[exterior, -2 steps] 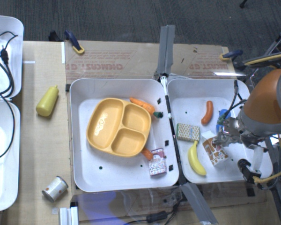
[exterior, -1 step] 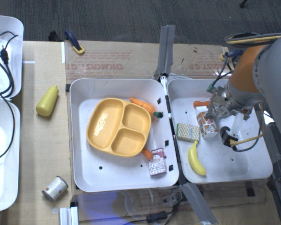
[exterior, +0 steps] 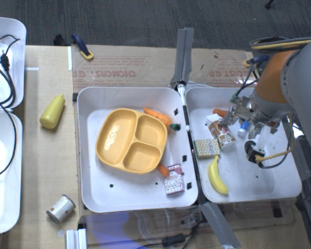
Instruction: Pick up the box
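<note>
Landmark: the grey upright divider post [exterior: 184,56] that stands where the two shallow white bins meet.
Bins: two, the left white bin [exterior: 90,191] and the right white bin [exterior: 280,185], one on either side of the post.
Task box: a small cardboard carton with a white top and a red and brown printed face [exterior: 222,134], lying in the right bin, to the right of the post and below its foot.
Box axis: its long side runs at a slant, from upper left to lower right; the white end points to the upper left, toward the post.
Other boxes: two more, a flat green and white patterned packet [exterior: 207,148] just left of and below the carton, and a pink and white packet [exterior: 174,179] in the left bin, near its front right corner.
Gripper: the two-finger gripper [exterior: 237,117] sits just right of and above the carton, low over the right bin; whether its fingers are apart or together cannot be told, and no box is seen between them.
Arm: one grey arm with an orange band [exterior: 272,82], coming in from the right.
Banana: one yellow banana [exterior: 216,177], below the green packet.
Plate: one yellow three-compartment plate [exterior: 132,139], left of the post, in the left bin.
Carrots: two orange carrots, one [exterior: 158,116] at the plate's upper right edge, one [exterior: 163,170] at its lower right.
Outside the bins: one yellow squeeze bottle [exterior: 52,112] and one small tin can [exterior: 60,208], both well left of the post.
</note>
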`<state>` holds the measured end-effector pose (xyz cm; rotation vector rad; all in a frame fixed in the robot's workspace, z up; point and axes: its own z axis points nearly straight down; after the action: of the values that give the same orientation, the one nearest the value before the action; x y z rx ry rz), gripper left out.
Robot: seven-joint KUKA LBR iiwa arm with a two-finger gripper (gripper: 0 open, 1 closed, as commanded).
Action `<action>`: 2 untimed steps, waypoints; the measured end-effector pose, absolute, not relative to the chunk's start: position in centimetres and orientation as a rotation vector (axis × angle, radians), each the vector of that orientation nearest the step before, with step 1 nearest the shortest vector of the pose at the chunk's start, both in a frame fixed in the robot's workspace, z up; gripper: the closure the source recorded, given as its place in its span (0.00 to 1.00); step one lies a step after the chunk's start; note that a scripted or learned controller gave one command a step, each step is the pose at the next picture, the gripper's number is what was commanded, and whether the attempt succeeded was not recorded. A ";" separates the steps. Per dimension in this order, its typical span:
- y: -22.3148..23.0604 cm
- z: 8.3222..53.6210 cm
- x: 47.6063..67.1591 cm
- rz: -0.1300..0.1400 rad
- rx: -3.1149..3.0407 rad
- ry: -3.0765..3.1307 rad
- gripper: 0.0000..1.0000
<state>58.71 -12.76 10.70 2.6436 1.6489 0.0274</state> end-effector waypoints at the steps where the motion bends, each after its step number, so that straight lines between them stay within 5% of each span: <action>1: -15.0 9.3 65.9 -0.003 2.701 1.603 0.00; 2: -15.1 10.2 65.7 -0.017 2.702 1.606 1.00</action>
<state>65.69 -15.14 10.24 2.7021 1.6061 -0.0175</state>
